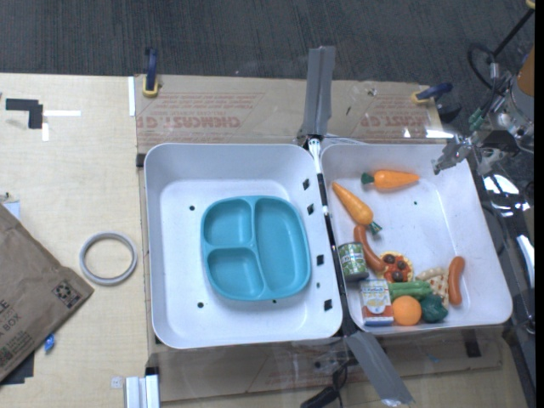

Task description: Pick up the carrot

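Orange plastic is what I look for first, and I see two carrots in the right-hand white bin (pixel 489 228). One orange toy carrot with a green stub (pixel 390 178) lies near the bin's far wall, lengthwise across, with bare floor around it. The second orange carrot (pixel 354 205) lies on a slant near the left wall, its green end pointing toward the near side.

Just below that second carrot I make out a small green-labelled tin can (pixel 352 260), touching or almost touching a curved red-orange chilli-shaped piece (pixel 369 252). Beside them sits a round toy pizza slice with dark toppings (pixel 395 267). Along the near wall are a small juice carton with an orange picture (pixel 376 301), an orange ball-shaped fruit (pixel 407 310), a green vegetable piece (pixel 425 300) and a pale cracker-like piece (pixel 432 276). A red-orange sausage (pixel 456 280) lies apart toward the right wall.

In the left-hand white bin (pixel 166 253) I see a teal plastic plate with three compartments (pixel 255 247), near the middle.

Outside the bins, on the wooden bench (pixel 68 177), lie a grey tape ring (pixel 108 257) and a brown cardboard box (pixel 30 291) at the left edge.

At the right bin's far right corner I see the gripper (pixel 455 154), hanging above the rim, well apart from both carrots. From here it is too small and cluttered for me to judge how its jaws stand; nothing shows between them.
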`<action>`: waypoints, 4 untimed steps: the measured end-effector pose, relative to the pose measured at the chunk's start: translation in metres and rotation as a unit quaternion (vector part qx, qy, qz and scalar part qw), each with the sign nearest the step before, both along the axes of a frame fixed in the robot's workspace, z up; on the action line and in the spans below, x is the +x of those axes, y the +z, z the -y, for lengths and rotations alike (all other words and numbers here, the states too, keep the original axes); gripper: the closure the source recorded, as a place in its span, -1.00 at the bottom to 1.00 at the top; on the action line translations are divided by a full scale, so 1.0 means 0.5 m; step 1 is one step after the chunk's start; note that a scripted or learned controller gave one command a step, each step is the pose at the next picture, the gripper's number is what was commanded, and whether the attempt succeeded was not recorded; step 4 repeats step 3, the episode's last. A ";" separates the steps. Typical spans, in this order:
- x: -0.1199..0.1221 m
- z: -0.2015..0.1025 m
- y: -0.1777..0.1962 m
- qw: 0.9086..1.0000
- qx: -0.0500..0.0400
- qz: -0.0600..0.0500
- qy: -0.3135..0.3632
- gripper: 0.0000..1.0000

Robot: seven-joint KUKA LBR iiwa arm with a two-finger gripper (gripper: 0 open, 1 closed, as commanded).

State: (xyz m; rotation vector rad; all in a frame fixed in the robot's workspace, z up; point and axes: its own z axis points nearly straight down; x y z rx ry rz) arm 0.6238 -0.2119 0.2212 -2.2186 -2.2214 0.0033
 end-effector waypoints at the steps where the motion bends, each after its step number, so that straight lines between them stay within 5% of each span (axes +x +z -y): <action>1: 0.070 -0.135 -0.133 1.000 0.000 0.000 0.027 -1.00; 2: 0.054 -0.146 -0.257 0.999 0.000 0.002 0.051 -1.00; 3: 0.067 -0.329 -0.058 0.998 0.000 0.002 0.058 -1.00; 4: 0.067 -0.329 -0.058 0.998 0.000 0.002 0.058 -1.00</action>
